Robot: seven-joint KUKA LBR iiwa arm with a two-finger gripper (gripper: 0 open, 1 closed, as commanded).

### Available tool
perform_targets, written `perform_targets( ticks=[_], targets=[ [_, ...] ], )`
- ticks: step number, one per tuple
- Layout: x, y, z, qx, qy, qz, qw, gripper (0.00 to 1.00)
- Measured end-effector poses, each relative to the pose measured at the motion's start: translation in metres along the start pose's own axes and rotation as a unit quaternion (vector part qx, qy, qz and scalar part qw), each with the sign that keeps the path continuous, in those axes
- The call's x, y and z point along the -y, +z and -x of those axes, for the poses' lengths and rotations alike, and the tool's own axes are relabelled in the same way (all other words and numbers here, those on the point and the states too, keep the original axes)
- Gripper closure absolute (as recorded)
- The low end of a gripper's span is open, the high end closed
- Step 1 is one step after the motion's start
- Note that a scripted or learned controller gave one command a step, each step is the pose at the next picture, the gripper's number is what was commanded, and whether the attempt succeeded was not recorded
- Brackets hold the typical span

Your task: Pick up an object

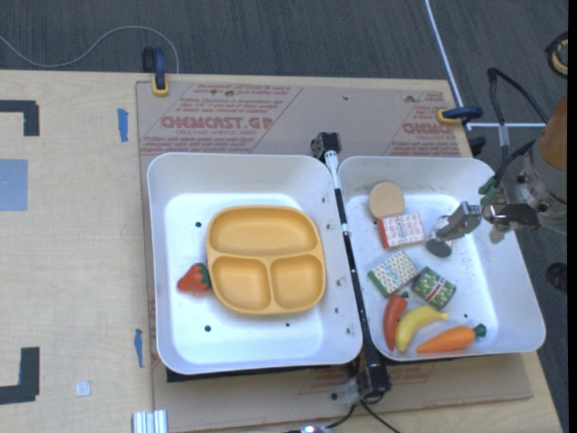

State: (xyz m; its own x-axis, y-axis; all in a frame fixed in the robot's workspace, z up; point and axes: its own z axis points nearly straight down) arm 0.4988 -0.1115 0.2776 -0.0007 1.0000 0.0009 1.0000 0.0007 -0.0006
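Nearest us, carrot (446,338), banana (416,322) and chili (394,318) huddle in the right bin (518,282) — loose pile, easy pickings. Gripper (448,233) hovers just right of the red-and-white box (400,230), fingers apart, holding nothing — lining up a grab, I'd guess.

A pale wooden bench (72,269) filled the left and lower view, marked with black tape corners (25,115) and blue tape strips (123,125). A printed cardboard sheet (234,115) lay clamped on it. Beyond lay dark grey floor (297,21), perhaps carpet, crossed by a thin white cable (81,48).
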Motion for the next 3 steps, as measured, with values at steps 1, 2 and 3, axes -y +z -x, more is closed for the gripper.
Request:
perform_targets(
  ticks=[1,2,3],
  targets=[
    [0.02,0.146,0.013,0.0,0.001,-0.001,1.0,0.0],
    [0.018,0.135,0.013,0.001,0.001,0.002,1.0,1.0],
    [0.018,0.135,0.013,0.001,0.001,0.002,1.0,0.0]
  ],
)
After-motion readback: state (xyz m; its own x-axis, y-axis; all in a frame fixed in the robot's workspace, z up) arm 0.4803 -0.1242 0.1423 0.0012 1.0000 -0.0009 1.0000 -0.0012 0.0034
